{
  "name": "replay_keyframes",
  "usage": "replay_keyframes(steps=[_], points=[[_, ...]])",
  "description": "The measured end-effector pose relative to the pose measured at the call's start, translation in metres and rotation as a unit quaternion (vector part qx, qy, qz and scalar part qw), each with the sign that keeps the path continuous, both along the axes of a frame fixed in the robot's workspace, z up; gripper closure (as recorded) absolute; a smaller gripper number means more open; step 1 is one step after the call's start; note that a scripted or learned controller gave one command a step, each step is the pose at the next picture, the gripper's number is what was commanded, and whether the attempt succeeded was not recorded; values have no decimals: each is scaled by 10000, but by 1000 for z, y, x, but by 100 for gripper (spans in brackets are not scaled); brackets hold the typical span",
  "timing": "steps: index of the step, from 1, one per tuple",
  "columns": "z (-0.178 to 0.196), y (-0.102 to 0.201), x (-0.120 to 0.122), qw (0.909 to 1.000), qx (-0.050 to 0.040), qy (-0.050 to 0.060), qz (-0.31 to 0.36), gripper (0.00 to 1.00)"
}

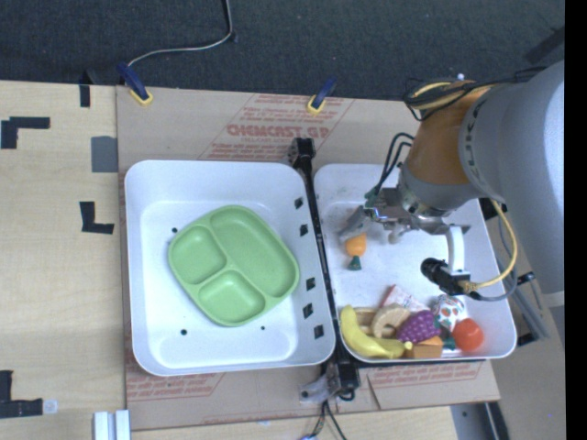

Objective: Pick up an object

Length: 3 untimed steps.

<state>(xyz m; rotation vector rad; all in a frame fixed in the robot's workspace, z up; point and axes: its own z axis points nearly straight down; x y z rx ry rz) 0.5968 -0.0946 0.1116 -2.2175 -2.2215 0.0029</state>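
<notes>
My gripper [378, 223] hangs over the upper left part of the right bin [404, 183]. Its two grey fingers are spread and nothing sits between them, so it is open. Just below the left finger lies a small orange toy carrot [355, 244] with a green tip, apart from the fingers. Along the bin's front edge there is a pile: a yellow banana [365, 337], purple grapes [419, 324], a red tomato [468, 335], a pink packet [400, 298] and a tan piece [389, 319].
The left bin [147, 200] holds a green divided plate [234, 264]. A black divider [310, 218] runs between the bins. The arm's grey body and cables cover the right bin's right side.
</notes>
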Motion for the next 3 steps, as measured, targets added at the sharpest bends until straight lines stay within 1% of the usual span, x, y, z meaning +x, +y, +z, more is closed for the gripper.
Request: replay_keyframes(steps=[1,2,3], points=[[-26,-9,15,10000,-6,-15,-2,0],[-20,2,9,10000,2,-5,-1,0],[-11,2,9,10000,8,5,0,100]])
